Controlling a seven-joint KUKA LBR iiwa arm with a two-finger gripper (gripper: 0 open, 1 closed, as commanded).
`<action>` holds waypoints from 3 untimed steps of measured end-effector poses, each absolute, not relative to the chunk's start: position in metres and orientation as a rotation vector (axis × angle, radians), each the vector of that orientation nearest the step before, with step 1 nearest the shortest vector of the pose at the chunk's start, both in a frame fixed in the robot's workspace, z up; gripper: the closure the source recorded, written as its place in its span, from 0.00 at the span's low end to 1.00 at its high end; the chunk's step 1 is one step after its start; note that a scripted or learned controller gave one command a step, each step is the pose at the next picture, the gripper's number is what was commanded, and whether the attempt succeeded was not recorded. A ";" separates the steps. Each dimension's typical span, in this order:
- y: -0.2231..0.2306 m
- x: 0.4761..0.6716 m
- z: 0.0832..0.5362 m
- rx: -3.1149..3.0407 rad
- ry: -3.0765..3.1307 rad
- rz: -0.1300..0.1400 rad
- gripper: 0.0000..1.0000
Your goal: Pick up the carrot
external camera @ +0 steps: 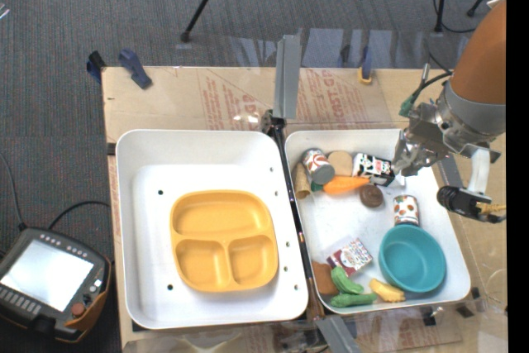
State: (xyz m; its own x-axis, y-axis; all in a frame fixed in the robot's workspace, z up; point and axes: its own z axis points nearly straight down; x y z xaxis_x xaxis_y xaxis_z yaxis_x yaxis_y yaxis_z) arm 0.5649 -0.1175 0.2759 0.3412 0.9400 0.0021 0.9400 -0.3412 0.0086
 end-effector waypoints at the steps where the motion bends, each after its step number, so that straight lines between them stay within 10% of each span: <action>1: -0.031 0.533 0.287 2.543 1.851 -0.006 1.00; 2: 0.035 0.472 0.185 2.596 1.786 -0.024 1.00; 3: -0.022 0.476 0.235 2.580 1.796 -0.004 1.00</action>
